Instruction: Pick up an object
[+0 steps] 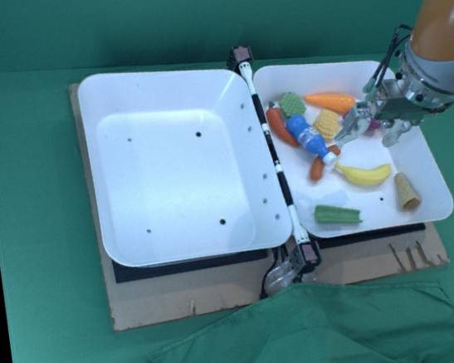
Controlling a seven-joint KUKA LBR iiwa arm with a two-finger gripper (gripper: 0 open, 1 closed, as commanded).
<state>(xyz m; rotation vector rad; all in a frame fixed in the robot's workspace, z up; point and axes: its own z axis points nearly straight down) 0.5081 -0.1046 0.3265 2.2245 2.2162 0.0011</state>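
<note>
From above, two white bins sit side by side on a cardboard sheet [226,296] over green cloth [37,203]. The left bin [115,100] offers open floor wall to wall. The right bin [434,193] holds all the toys, crowded toward its inner wall and middle, with bare floor along the near rim and the far right corner. The arm [444,28] comes in over the far right rim, and the gripper [374,124] hangs above the bin's upper middle with its fingers spread apart and nothing between them. Just beside its left finger lie the corn [327,124] and a carrot [331,102], long axis running left to right, tip pointing left. The bottle [308,138] lies diagonally, cap toward the near right. The banana [366,174] lies nearly level below the gripper, well apart from the walls. The cone [406,191] is near the right wall, its long axis running near to far. The green pod [337,214] lies level near the front rim.
</note>
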